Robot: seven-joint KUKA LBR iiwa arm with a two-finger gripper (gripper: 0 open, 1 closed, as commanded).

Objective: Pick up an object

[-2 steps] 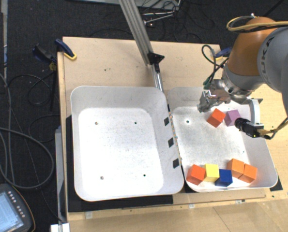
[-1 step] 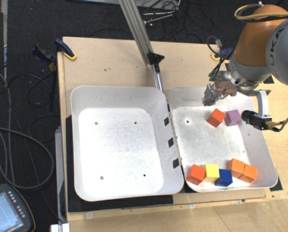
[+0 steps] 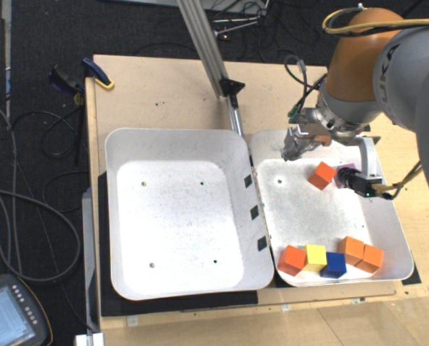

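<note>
1. A row of blocks is sitting along the near rim of the right bin (image 3: 387,225): an orange block (image 3: 293,259), a yellow block (image 3: 316,256), a blue block (image 3: 334,265) and two more orange blocks (image 3: 361,254).
2. A lone orange cube (image 3: 321,175) is lying tilted farther back in that bin, apart from the row.
3. The pincer (image 3: 295,148) is hanging over the bin's far rim; how far it is open cannot be told, and nothing is showing in its grip.
4. The cube is lying just beside it, toward the near right, likely the closest target.
5. The left bin (image 3: 120,193) is sitting alongside on the counter (image 3: 164,85).
6. No legible writing is showing.
</note>
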